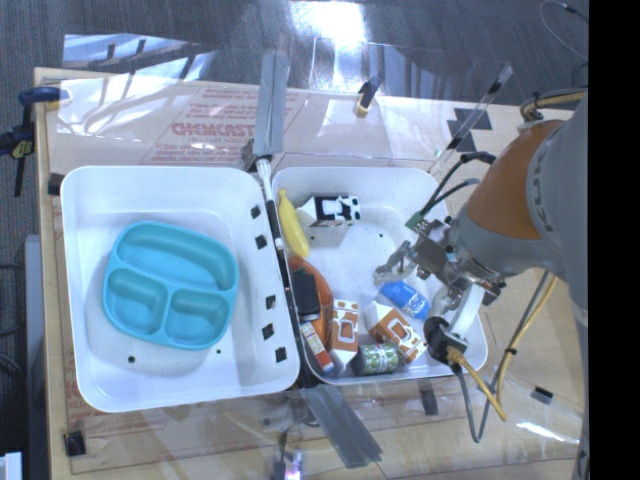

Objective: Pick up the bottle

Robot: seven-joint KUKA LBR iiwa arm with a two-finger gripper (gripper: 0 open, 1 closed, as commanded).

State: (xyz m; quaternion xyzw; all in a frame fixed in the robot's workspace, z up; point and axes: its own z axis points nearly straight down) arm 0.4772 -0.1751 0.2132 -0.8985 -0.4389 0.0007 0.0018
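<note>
The bottle [406,297] is small and clear with a blue label. It lies on its side in the right bin [385,183], towards that bin's right wall. My gripper [398,260] hangs low over the same bin, just above and slightly left of the bottle, at the end of the grey and orange arm [520,208] that comes in from the right. The view does not show anything held in it, and the wrist hides part of the bottle's right end.
Around the bottle in the right bin lie a banana [291,224], a black-and-white toy [337,209], an orange object [318,290], small orange-and-white cartons [396,332] and a green can [377,359]. The left bin [90,193] bears a blue divided plate [170,284].
</note>
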